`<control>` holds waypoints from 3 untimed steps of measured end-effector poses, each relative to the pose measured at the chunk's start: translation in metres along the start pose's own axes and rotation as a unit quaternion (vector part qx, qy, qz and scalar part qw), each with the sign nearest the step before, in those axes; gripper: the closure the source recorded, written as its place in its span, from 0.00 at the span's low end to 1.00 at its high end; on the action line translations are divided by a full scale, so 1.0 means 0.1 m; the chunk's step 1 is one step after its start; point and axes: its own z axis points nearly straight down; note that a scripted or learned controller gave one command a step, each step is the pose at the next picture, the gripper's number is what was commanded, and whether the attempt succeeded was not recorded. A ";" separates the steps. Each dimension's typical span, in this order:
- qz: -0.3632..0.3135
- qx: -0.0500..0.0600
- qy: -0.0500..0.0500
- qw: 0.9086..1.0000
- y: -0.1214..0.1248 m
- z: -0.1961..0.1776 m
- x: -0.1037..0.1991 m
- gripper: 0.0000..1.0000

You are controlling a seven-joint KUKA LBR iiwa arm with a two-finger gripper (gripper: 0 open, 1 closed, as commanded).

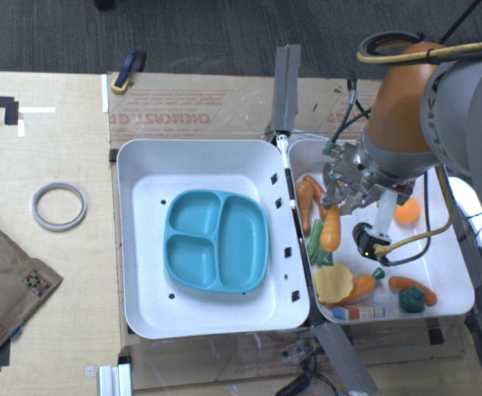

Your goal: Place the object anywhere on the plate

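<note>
Gripper (333, 205) pinches a carrot (331, 229) right of the plate (217, 241); light, stiff, probably slick — mid-body hold suits.

- Camera view: one fixed camera above the bench, looking down at a slant.
- Distance: far enough to take in both bins whole: left bin (134, 246) with plate (218, 241), right bin (460, 283).
- Top edge: dark floor beyond the bench.
- Right side: arm (418, 97) enters.

Turquoise plate (218, 242) in white bin (142, 304); orange carrot (331, 229).
</note>
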 end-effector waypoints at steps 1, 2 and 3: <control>-0.159 -0.001 0.000 0.987 -0.43 0.09 0.52 1.00; -0.208 -0.001 0.000 0.978 -0.42 -0.02 1.24 1.00; -0.207 -0.001 0.000 0.978 -0.42 -0.02 1.24 0.00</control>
